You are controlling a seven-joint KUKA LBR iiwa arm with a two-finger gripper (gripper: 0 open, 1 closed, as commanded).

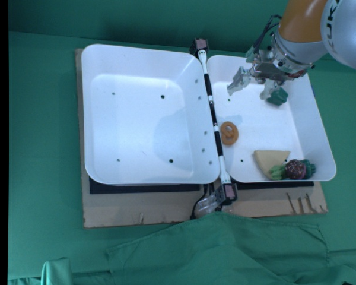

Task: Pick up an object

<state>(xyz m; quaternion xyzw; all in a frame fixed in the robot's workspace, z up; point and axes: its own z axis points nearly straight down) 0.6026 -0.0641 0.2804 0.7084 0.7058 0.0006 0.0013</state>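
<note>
Over right bin's far end: grey two-finger gripper (pixel 256 83) hangs with fingers spread and nothing between them; small dark-green toy piece (pixel 277 97) sits just beside its right finger.
Right shallow white bin (pixel 320 136) also holds orange ring-shaped toy (pixel 229 133) near the divider; tan wedge (pixel 270 161), dark-red berry (pixel 295 169) with green bits in the near corner, well apart from gripper; left shallow white bin (pixel 98 88) alongside.
</note>
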